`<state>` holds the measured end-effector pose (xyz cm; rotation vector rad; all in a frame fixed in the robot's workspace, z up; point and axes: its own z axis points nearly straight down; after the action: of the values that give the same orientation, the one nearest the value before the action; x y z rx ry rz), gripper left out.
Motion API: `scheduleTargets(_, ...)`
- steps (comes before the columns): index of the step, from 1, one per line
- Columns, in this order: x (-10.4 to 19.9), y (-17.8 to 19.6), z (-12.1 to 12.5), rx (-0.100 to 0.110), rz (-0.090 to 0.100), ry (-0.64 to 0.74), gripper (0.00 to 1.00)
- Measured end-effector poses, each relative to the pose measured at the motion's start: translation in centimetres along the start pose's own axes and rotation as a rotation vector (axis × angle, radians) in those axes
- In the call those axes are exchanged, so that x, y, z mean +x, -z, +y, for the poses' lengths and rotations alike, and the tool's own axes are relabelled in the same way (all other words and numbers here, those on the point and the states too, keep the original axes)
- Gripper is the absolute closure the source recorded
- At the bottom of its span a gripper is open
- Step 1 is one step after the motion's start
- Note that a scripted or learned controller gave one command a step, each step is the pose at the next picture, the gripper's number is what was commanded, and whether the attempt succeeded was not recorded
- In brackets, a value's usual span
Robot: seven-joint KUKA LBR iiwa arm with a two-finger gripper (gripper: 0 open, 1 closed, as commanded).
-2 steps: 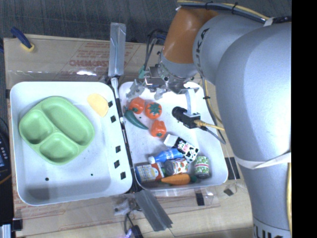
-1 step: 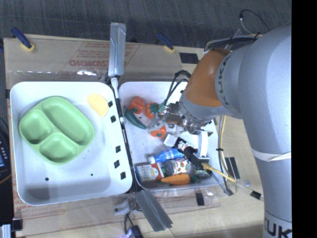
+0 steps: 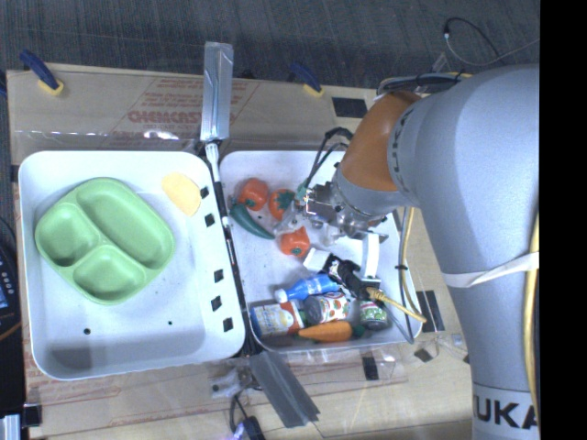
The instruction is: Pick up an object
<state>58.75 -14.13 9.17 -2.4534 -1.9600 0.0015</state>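
Two shallow white plastic bins sit side by side: the left bin [image 3: 55, 337] and the right bin [image 3: 266, 273]. The left one holds one green three-compartment plate [image 3: 104, 238] and one yellow lemon-shaped piece [image 3: 182, 192]. The right one holds three orange-red toy peppers [image 3: 294, 242], one orange toy carrot [image 3: 326, 332], one blue-and-white bottle [image 3: 310, 290] and one small labelled can [image 3: 275, 318].
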Motion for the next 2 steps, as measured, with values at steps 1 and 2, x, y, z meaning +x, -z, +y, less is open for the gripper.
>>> scheduleTargets(1,3.11,-0.07,-1.02,0.001,0.000,-0.345,0.00)
scheduleTargets(2,3.17,0.83,-1.08,0.005,0.001,-0.340,1.00)
